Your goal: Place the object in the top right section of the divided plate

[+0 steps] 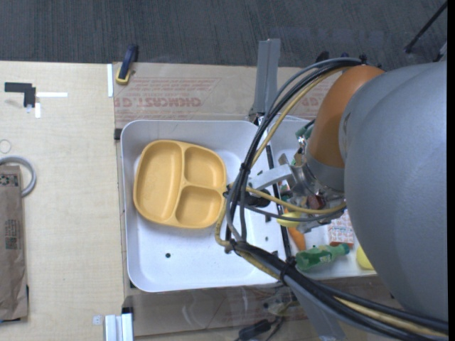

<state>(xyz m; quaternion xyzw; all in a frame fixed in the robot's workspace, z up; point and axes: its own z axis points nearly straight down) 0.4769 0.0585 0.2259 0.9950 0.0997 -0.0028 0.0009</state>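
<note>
A yellow divided plate [179,183] with three sections lies in the left white bin [192,268], toward its upper left. All three sections look bare. The grey arm with its orange band [338,130] reaches in from the right and hangs over the seam between the two bins. Its gripper [288,190] sits low among black and yellow cables, just right of the plate. A green bottle-shaped item [321,256] and an orange carrot-like piece [298,239] lie in the right bin under the arm.
A yellow item [364,259] peeks out at the right bin's lower edge. Cables [245,212] loop over the left bin's right side. A brown paper bag [11,233] lies at far left on the wooden bench.
</note>
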